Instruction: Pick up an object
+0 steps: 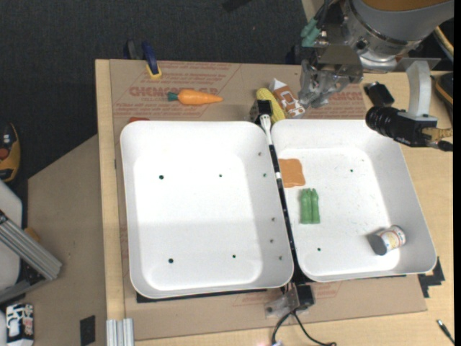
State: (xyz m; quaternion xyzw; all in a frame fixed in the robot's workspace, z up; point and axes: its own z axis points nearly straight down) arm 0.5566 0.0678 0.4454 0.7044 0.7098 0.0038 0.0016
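From my station I see the end effector [321, 91] hanging above the far edge of the right bin [403, 193], beyond the bin's rim. I cannot tell from this slant how it is set, and nothing shows in its grip.

The candidates lie in the right bin: an orange flat piece [291, 172] against the left wall, a green piece [309, 207] just near of it, and a small capped jar [387, 240] on its side in the near right corner.

I'd pick the green piece: it sits clear of the wall, so I'd bring the arm nearward, line up across its narrow width, and descend straight. The orange piece looks too flat and too close to the wall.

The left bin [144, 193] adjoins it. On the cardboard-covered surface [108, 193] beyond the bins lie a toy carrot [194, 98] and a few small objects; dark carpet lies farther back.
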